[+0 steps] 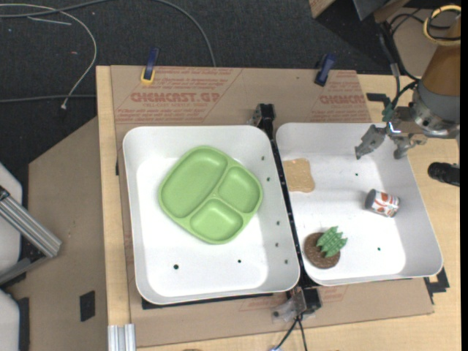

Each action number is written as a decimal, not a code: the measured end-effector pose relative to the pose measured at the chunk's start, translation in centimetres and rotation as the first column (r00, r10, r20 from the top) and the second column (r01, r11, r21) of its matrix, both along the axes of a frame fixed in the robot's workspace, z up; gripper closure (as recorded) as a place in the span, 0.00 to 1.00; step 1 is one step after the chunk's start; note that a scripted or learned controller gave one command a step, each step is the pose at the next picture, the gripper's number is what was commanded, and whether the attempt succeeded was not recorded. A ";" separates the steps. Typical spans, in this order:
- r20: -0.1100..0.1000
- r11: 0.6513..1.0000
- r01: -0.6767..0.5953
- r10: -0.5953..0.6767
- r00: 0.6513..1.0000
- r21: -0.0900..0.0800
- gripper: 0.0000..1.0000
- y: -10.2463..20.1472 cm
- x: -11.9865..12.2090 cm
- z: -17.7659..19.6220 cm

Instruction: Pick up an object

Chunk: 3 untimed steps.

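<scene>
Jaws [385, 143] spread, holding nothing, above the right bin [420, 232]. Nearest target: the can [382, 203], just below them. Centre over it, descend, then close.

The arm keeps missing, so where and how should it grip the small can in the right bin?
The small can lies on its side, apart from the other things. Probably best to come straight down and close the gripper, whose fingers are spread, across the can's round middle, fingers on its curved sides, not its ends.
</scene>
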State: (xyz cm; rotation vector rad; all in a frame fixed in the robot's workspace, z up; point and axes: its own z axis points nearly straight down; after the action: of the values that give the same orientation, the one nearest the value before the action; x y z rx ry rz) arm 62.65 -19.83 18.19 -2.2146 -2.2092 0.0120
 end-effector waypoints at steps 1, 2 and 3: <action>0.014 1.000 -0.003 0.003 1.000 -0.003 0.00 0.0 0.3 0.8; 0.008 1.000 -0.002 0.002 1.000 -0.002 0.00 0.0 -0.4 -5.2; 0.009 1.000 -0.003 0.003 1.000 -0.002 0.00 0.1 -0.5 -10.0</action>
State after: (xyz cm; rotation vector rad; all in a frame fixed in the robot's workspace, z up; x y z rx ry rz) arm 62.18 -19.76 8.20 -2.2167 -2.2175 0.0041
